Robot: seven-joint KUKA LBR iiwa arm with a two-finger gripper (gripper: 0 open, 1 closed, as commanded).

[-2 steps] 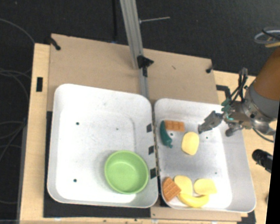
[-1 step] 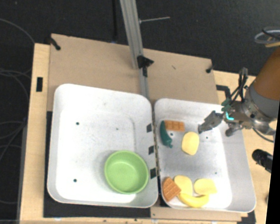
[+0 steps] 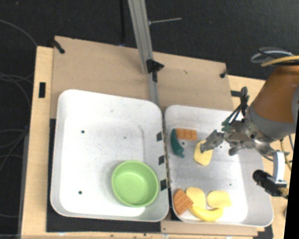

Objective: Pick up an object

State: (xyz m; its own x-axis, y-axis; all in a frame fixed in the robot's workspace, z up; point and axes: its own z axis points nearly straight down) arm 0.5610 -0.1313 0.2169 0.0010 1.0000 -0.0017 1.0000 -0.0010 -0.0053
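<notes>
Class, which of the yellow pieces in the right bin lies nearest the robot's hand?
The lone pale yellow piece directly under the hand; the other yellow pieces cluster at the bin's front edge.

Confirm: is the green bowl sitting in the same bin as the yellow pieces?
No. The green bowl sits in the left bin, while the yellow pieces lie in the right bin.

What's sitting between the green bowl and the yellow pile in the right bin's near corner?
In the camera view, the bins' shared divider wall and an orange waffle-textured piece lie between the green bowl and the yellow pile.
</notes>
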